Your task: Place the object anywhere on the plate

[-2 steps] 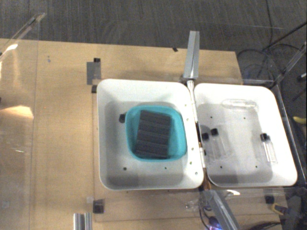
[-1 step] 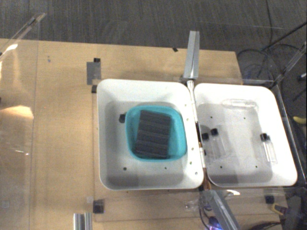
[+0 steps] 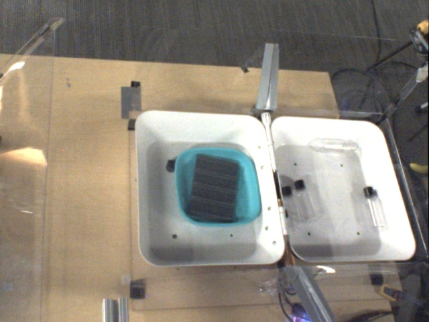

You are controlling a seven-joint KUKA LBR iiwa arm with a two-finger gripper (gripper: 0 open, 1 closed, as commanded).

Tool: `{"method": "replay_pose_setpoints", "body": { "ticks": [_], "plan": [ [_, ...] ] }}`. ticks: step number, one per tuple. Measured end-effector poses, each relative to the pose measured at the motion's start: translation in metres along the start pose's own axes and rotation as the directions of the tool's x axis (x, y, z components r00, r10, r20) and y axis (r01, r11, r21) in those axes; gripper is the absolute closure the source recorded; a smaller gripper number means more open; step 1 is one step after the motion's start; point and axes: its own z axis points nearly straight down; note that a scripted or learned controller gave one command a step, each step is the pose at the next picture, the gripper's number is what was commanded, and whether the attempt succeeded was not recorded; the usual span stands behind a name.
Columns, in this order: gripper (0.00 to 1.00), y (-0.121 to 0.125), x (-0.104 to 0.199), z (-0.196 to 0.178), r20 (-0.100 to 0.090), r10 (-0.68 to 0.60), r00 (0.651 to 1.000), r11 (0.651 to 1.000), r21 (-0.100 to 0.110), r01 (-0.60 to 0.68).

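Closest to the lens is the front strip of the wooden surface [image 3: 67,274], bare apart from a little black block [image 3: 137,288] near the edge.

Now the bit that matters: the dark ridged block [image 3: 214,186] is lying flat on the teal plate [image 3: 251,203], pretty much in the middle, with teal rim visible on all sides of it. It looks settled, not tipped or hanging over. So I'd say the task is basically done, and the only thing left would be for the arm to be clear of it.

As for the end effector, I honestly can't tell whether it's open or closed, or whether it has hold of anything, and I can't say how it sits relative to the block either.

Going outward, the plate sits in the left bin [image 3: 151,233]. The right bin [image 3: 395,240] next to it has a clear tube [image 3: 377,213] with a black cap and some other see-through bits that are too faint to make out. A metal post [image 3: 269,72] stands behind where the two bins meet, and grey carpet floor [image 3: 167,12] lies beyond that.
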Motion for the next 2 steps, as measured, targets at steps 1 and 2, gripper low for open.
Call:
{"method": "replay_pose_setpoints", "body": {
  "ticks": [1,2],
  "plan": [
    [0.0,-0.01,-0.051,-0.001,0.0,0.014,1.0,1.0,0.001,-0.014],
    [0.0,-0.026,-0.125,-0.002,-0.001,-0.044,0.999,0.999,0.001,0.044]
  ]
}}
